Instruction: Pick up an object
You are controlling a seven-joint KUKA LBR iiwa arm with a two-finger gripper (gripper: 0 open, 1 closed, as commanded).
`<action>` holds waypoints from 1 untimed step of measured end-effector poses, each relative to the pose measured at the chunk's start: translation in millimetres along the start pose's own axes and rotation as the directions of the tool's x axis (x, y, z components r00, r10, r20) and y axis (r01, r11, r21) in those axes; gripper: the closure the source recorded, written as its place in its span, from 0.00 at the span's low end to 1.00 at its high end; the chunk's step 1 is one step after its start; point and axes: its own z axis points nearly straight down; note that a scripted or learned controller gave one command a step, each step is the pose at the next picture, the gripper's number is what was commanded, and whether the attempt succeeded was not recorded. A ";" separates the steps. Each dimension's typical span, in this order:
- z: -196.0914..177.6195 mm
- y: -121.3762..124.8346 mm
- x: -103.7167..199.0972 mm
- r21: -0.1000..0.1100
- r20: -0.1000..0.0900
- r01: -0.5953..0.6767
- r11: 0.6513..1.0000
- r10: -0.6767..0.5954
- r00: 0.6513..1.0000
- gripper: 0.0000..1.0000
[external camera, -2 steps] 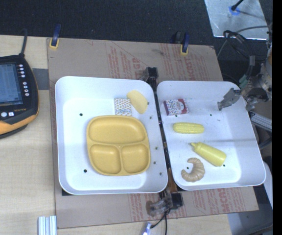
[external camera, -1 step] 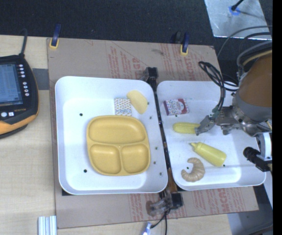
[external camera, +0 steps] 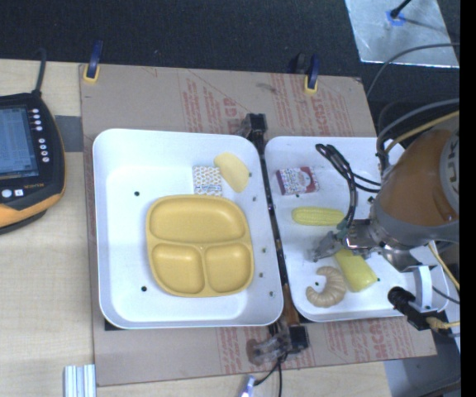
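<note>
The arm [external camera: 420, 193] enters at the right edge of the frame and is cut off there, its orange band and grey wrist covering the right part of the right bin [external camera: 292, 304]; the gripper [external camera: 335, 245] sits below the wrist, over the middle of that bin, and is small and dark, so I cannot tell whether its jaws are apart or together, nor whether anything lies between them; black cables loop from the wrist across the bin's upper part. A yellow block [external camera: 355, 271] lies just beside the gripper, at its lower right, partly under the wrist; a pale croissant [external camera: 327, 288] lies near the bin's lower edge, touching or nearly touching the block; a corn cob [external camera: 317, 216] lies just above the gripper; a small packet [external camera: 295, 180] with a dark red label sits in the bin's upper left, its print too small to read. In the left bin [external camera: 114, 222] a yellow tray [external camera: 198, 245] with three compartments fills the centre; a checked sachet [external camera: 207, 180] and a pale yellow piece [external camera: 232, 171] lie above it, the sachet's print unreadable. Faint red lettering runs along the cardboard [external camera: 221, 98] under the bins, too blurred to read. A tablet [external camera: 11, 160] at the upper left is cut by the frame's left edge, its screen text illegible.
</note>
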 end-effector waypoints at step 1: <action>-124.2 56.4 -44.9 -0.006 0.002 -0.001 1.000 0.001 1.000 0.00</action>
